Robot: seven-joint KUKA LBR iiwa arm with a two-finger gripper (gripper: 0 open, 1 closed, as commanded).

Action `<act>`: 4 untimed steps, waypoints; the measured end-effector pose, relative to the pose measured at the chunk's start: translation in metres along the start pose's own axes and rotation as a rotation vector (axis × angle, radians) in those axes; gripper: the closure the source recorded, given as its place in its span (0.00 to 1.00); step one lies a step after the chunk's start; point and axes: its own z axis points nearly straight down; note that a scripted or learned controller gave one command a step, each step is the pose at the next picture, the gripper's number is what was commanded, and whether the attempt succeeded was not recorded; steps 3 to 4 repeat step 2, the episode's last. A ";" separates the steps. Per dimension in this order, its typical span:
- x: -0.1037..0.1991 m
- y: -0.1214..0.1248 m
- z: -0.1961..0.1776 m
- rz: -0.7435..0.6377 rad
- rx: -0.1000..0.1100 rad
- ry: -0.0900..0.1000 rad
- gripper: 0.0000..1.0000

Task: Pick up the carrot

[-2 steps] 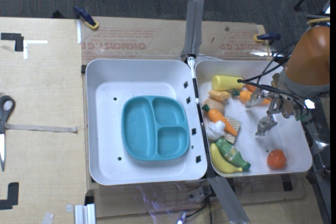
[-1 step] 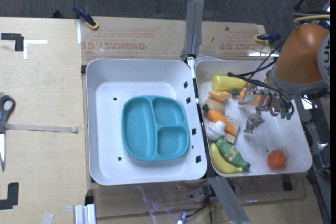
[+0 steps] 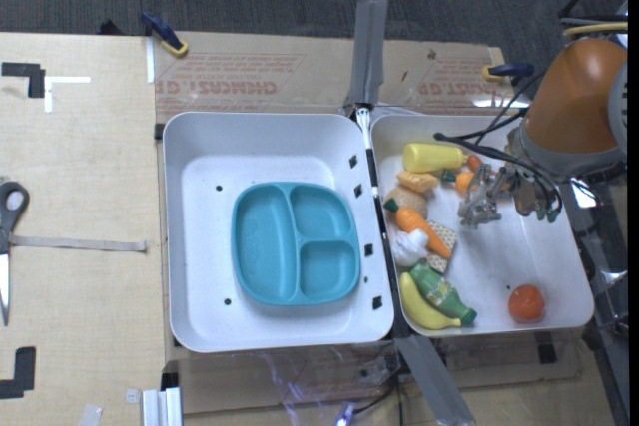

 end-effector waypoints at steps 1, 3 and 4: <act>0.043 0.083 -0.088 0.310 0.000 0.006 1.00; 0.100 0.148 -0.088 0.447 0.001 0.010 1.00; 0.100 0.148 -0.088 0.447 0.001 0.010 1.00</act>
